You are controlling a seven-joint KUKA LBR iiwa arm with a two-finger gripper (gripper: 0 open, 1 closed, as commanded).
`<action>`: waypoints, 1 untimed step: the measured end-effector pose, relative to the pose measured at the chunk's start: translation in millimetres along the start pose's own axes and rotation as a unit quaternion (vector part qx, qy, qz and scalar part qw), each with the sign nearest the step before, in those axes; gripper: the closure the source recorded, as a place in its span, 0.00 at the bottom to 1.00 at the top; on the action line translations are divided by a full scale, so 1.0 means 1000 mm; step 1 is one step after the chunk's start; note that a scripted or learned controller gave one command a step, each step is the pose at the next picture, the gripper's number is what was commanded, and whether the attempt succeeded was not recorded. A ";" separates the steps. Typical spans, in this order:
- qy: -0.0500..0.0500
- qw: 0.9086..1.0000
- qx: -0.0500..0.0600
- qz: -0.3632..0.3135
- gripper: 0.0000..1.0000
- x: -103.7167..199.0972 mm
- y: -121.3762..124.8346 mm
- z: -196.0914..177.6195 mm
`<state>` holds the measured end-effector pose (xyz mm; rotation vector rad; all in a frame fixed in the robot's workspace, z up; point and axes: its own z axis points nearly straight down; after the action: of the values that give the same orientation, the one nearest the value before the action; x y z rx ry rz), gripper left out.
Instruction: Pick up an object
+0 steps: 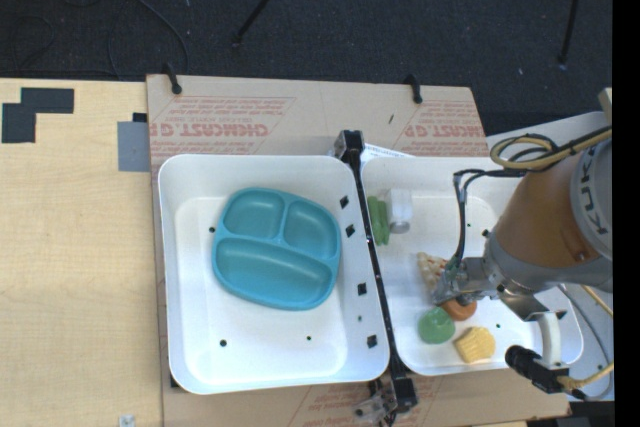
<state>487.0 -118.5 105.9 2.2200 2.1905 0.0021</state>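
Observation:
My gripper (pixel 453 290) is low in the right bin (pixel 480 370), reaching in from the right under the arm's orange band. It sits on top of an orange object (pixel 463 308) and close to a tan piece (pixel 432 265). A green round object (pixel 436 326) lies just below-left of it, and a yellow object (pixel 475 344) lies to the lower right. A green stick-like item (pixel 378 219) and a white item (pixel 400 208) rest at the bin's upper left. My fingers are hard to make out among the objects.
The left bin (pixel 190 335) holds a blue divided plate (pixel 277 247). A black divider (pixel 366 265) runs between the two bins. Cables loop above the arm at the right (pixel 520 150). Cardboard lies under both bins.

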 end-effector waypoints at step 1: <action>0.008 1.000 0.008 -0.007 1.00 -0.006 0.009 -0.047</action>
<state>495.3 -124.3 153.6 2.2204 2.2223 0.0007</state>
